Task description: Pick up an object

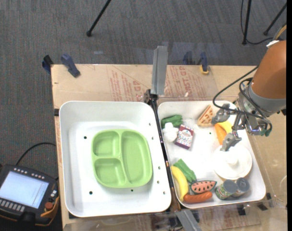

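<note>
Gripper (231, 141) — right bin's (259, 174) far-right edge

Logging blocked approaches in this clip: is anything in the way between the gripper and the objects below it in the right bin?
Nothing visible blocks it. The gripper hangs over the right bin, just above the white plate and beside the orange piece. Open space separates it from both.

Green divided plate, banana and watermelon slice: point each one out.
Green divided plate (122, 158), camera view, on its central divider.
Banana (180, 182), camera view, mid-length on the yellow peel.
Watermelon slice (203, 186), camera view, on the red flesh.
</note>
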